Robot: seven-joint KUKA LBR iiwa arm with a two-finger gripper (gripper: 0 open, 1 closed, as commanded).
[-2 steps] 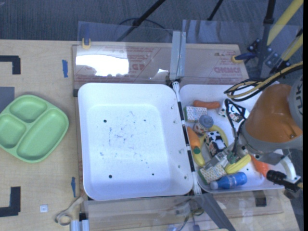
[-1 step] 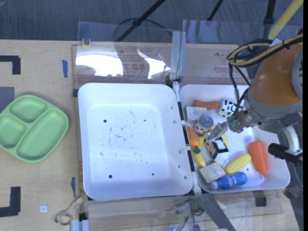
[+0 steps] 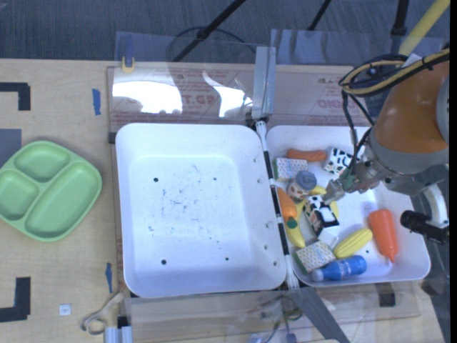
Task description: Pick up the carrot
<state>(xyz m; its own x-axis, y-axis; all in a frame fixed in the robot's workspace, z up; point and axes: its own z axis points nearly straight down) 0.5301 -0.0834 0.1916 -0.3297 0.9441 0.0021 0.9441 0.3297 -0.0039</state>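
Above the right bin [image 3: 421, 263], the gripper [image 3: 348, 184] hovers among clutter, apparently short of the carrot [image 3: 384, 233]; its opening cannot be determined.

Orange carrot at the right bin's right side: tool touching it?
Apart. The camera view shows bare white bin floor between the tool and the orange tapered carrot; the tool sits over the clutter at the bin's middle.
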